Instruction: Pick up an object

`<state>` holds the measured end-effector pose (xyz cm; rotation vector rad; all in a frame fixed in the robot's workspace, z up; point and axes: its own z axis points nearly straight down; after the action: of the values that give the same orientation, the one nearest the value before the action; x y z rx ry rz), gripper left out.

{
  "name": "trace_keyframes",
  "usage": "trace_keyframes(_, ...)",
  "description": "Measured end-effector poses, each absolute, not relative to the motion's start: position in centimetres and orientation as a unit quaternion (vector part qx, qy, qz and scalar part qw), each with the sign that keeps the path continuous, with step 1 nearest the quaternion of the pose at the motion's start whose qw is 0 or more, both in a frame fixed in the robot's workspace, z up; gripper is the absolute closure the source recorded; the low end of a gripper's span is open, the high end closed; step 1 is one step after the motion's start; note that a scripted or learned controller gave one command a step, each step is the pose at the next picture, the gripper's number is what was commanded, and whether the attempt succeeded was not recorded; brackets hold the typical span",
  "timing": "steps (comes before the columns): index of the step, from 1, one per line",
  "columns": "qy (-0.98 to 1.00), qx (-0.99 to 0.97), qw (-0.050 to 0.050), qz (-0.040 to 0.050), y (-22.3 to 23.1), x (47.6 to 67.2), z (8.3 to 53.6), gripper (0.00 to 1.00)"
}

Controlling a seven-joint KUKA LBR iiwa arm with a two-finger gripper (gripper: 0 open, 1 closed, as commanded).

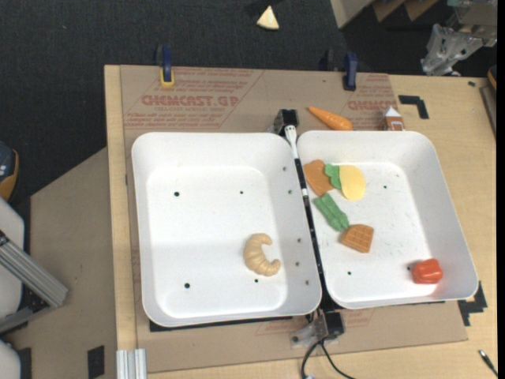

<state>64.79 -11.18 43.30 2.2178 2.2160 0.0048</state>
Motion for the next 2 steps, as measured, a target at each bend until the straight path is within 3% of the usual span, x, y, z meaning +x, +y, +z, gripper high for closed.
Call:
trace_keyframes(1,0.707,0.707,0.004,0.0022,-11.7,63.2,47.0,1.00)
trace_keyframes(2,0.707,0.708,0.004,0.0017,-13.2,62.8,50.2,1.00)
